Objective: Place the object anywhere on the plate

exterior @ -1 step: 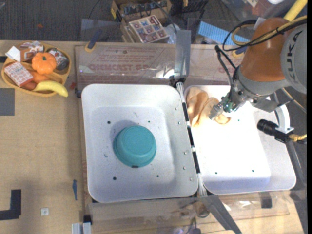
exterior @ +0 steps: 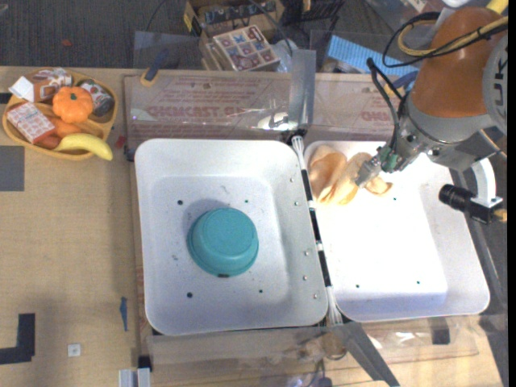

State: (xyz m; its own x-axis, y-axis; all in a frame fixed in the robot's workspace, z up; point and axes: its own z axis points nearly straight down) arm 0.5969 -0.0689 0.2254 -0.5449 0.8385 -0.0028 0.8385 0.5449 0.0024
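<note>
A teal round plate [exterior: 224,241] lies in the middle of the left white bin [exterior: 161,168]. Pale tan, bread-like objects [exterior: 330,176] are piled in the far left corner of the right bin [exterior: 403,248]. My gripper [exterior: 374,172] reaches down from the right and sits low at the right side of that pile. A small tan piece [exterior: 380,187] lies right at its tip, and I cannot make out whether it is held. The grey arm with its orange band [exterior: 455,51] rises behind the gripper.
A divider rim [exterior: 310,208] separates the two bins. A black fitting [exterior: 459,197] on the arm hangs over the right bin's far right side. A basket of toy fruit [exterior: 60,115] sits on the bench at far left. Boxes and clutter stand behind the bins.
</note>
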